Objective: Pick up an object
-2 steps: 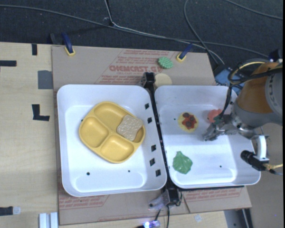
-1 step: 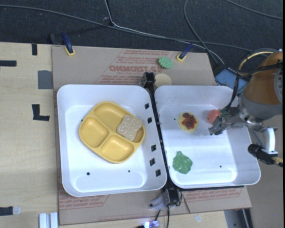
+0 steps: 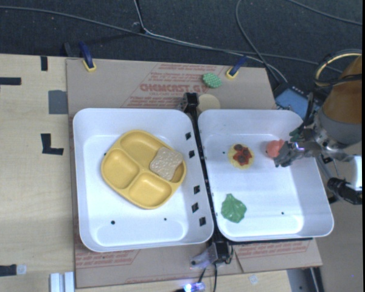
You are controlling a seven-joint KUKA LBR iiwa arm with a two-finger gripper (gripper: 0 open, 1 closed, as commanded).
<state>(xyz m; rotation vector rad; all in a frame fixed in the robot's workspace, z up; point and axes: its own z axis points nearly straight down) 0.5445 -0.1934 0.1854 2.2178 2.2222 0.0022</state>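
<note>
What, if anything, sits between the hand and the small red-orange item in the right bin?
Nothing visible. The hand is right beside the small red-orange rounded item, at the right white bin's upper right. The yellow-and-red piece lies further left, out of the way.

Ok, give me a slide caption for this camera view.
Tool reaches a red-orange object in the right bin; yellow divided plate in left bin.

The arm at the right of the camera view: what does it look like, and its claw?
The arm is rounded and grey with an orange band above the wrist, and a thin yellowish cable loops over its top. Its claw is small and dark, with silvery metal parts behind it.
</note>
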